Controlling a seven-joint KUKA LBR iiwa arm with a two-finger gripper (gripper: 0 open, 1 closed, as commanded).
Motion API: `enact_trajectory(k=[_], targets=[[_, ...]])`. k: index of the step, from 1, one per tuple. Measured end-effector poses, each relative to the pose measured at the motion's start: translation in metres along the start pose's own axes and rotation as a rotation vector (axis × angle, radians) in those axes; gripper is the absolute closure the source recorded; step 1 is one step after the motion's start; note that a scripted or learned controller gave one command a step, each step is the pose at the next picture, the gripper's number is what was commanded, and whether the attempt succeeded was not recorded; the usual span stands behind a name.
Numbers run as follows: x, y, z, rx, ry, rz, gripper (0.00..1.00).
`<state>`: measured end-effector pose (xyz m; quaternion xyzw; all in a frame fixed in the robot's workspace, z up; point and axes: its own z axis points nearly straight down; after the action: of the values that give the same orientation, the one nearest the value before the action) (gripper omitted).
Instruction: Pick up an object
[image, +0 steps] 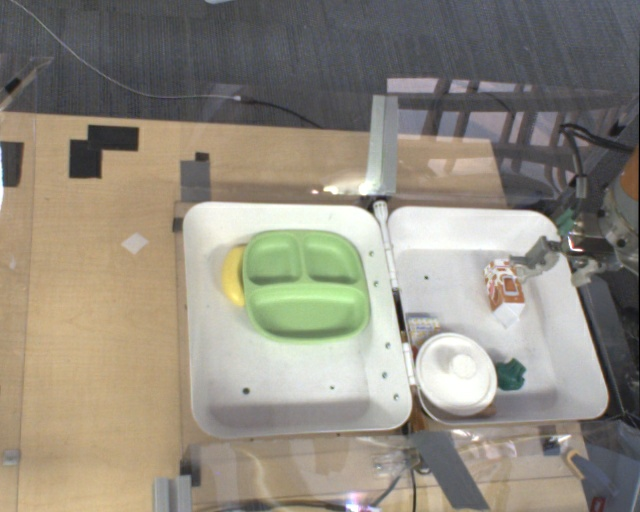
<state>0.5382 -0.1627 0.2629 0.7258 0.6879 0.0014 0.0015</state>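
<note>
While the arm (612, 225) reaches in from the right edge, the scene reads as follows.

Gripper: the gripper (540, 255) sits over the upper right part of the right bin, its grey tip pointing left and down toward the packet; whether its fingers are apart or together cannot be told at this size, and nothing shows between them.

Packet: a small red-and-white packet (503, 289) lies on the floor of the right bin, just beside the gripper tip, below and to its left; whether the two touch cannot be told.

Right bin: the right bin (450, 235) also holds a round white lidded container (456, 372) at its lower left corner, a small dark green object (512, 374) just right of that container, and a small printed packet (422, 327) by the left wall, just above the container.

Left bin: the left bin (290, 395) holds a green divided tray (303, 284) with three compartments in its upper half.

Yellow object: a yellow object (232, 276) shows at the tray's left edge, partly hidden under it.

Bench: both bins rest side by side on a pale wooden bench (90, 330), their inner walls touching.
</note>
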Motion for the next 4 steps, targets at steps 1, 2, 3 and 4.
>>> enact_trajectory(k=[1,2,3,4], targets=[[0.007,0.034,0.077,0.003,0.000,0.072,0.00],[-0.018,0.082,0.176,-0.003,-0.002,0.115,0.00],[-0.017,0.084,0.164,-0.008,-0.003,0.109,1.00],[0.010,0.013,0.024,-0.002,0.000,-0.040,1.00]])
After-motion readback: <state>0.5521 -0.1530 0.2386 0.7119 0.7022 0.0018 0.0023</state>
